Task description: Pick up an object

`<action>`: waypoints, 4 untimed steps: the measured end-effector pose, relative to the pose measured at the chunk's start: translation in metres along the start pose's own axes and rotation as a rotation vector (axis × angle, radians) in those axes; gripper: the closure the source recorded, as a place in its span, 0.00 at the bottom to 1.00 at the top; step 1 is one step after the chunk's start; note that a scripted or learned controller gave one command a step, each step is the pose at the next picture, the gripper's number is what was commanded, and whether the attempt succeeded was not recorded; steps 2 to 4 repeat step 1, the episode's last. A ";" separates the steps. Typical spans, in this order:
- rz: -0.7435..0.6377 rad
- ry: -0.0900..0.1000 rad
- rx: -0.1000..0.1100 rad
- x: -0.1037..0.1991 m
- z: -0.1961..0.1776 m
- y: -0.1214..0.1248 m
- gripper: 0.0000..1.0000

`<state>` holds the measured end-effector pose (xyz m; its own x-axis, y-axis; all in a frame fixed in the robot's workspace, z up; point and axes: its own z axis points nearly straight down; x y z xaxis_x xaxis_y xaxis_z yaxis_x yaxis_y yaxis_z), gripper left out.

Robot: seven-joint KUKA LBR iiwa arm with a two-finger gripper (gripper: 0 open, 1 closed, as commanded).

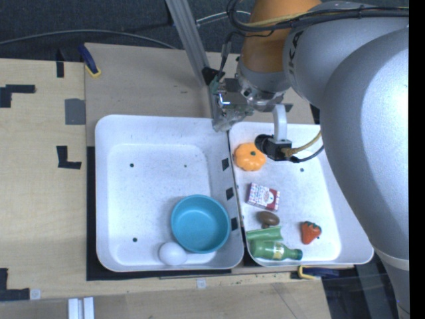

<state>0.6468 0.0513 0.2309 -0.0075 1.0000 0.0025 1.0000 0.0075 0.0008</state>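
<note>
My gripper (224,113) hangs over the far end of the divider between the two bins, above the back rim. An orange pumpkin-shaped toy (249,157) lies in the right bin (332,198) just below and right of it, not touching it. Further forward in that bin are a small red box (262,196), a brown oval piece (268,218), a red strawberry (310,231) and a green bottle (273,250) on its side. Nothing shows in the gripper.
The left bin (133,178) holds a blue bowl (199,222) at its front right and a white ball (172,252) beside it. A grey metal post (186,25) slants up behind the gripper. The bulky arm overhangs the right bin's right side.
</note>
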 end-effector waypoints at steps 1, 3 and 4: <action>0.001 -0.001 0.000 0.047 -0.008 0.022 1.00; 0.001 -0.001 0.000 0.047 -0.008 0.022 1.00; 0.001 -0.001 0.000 0.047 -0.008 0.022 1.00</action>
